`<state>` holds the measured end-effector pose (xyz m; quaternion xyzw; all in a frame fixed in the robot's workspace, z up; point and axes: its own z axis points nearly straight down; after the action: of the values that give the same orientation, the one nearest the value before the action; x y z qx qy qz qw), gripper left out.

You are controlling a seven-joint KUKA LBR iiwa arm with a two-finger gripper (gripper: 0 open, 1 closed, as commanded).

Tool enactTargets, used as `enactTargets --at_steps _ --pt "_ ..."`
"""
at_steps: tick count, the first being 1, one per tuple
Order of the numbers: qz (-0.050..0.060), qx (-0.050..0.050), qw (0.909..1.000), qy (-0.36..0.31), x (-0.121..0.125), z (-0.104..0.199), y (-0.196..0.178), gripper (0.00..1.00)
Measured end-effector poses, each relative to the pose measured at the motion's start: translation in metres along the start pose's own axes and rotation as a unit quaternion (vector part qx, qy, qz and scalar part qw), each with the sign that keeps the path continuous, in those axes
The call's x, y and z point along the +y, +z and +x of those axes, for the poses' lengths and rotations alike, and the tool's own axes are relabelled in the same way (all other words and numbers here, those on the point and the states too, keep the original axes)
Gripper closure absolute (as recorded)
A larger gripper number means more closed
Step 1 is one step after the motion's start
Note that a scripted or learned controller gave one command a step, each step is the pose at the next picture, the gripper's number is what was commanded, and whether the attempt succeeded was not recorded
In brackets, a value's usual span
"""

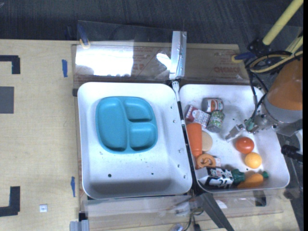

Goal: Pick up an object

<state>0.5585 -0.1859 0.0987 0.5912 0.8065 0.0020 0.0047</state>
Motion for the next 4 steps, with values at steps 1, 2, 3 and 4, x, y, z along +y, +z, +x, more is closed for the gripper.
enactTargets --at_steps 1,2,3,4 --pt "0.000 -0.001 1.0000 -0.006 0.018 -0.025 -0.121 0.00" --pt "0.000 0.004 0.9979 -0.065 -0.025 -0.024 0.002 0.00" --pt "-0.002 0.006 0.9996 -0.027 -0.043 -0.015 0.010 0.00" --pt "0.001 0.008 0.9999 0.011 -0.018 -0.021 0.010 0.00"
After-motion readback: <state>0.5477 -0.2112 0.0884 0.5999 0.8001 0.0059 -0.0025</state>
